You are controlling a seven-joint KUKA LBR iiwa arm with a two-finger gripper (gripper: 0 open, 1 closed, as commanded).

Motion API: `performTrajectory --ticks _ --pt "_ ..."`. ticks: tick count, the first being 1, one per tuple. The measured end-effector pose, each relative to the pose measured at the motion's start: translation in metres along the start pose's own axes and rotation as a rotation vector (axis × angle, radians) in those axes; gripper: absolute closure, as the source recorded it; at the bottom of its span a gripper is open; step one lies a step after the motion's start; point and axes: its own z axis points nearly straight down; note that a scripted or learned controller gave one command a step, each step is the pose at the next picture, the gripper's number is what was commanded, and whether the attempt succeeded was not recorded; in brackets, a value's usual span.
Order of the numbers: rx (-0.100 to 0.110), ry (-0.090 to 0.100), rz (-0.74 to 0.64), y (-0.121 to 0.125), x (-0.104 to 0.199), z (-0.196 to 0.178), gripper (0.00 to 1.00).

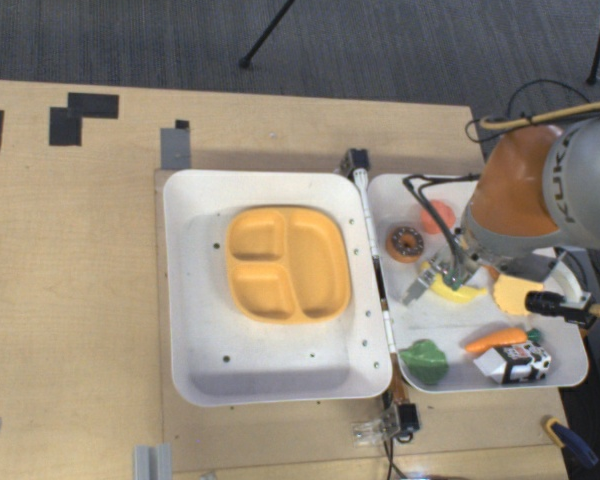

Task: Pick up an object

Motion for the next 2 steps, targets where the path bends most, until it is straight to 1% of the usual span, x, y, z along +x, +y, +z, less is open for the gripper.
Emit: performTrajectory --ticks 1,2 --pt "-0.016 -0.019 0.028 -0.026 0.028 -0.002 0.0" --pt "0.0 0.005 -0.064 -0.001 -0.004 0.001 0.0"
